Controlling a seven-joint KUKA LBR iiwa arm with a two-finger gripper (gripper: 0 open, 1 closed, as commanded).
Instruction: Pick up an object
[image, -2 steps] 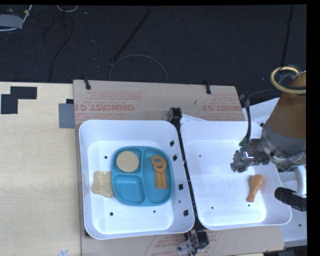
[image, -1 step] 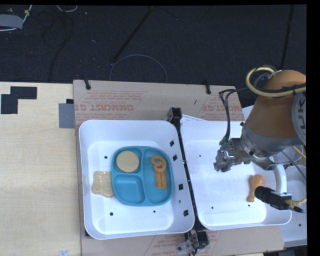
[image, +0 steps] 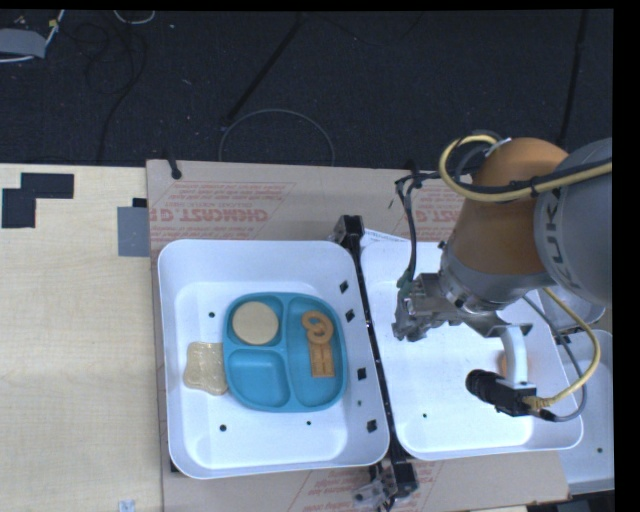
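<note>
Grey and orange, the arm looms at right of the frame, its hand low over the right bin; I cannot tell its grip. Left bin holds a glossy blue tray with a round cracker and brown key shape; a pale lumpy piece touches the tray's left edge.

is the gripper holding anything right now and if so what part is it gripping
Cannot be told. The gripper hangs over the right bin, its tip too dark to read. The blue tray and its pieces lie in the left bin.

A pale wooden bench bears cardboard and two white bins side by side.
</note>
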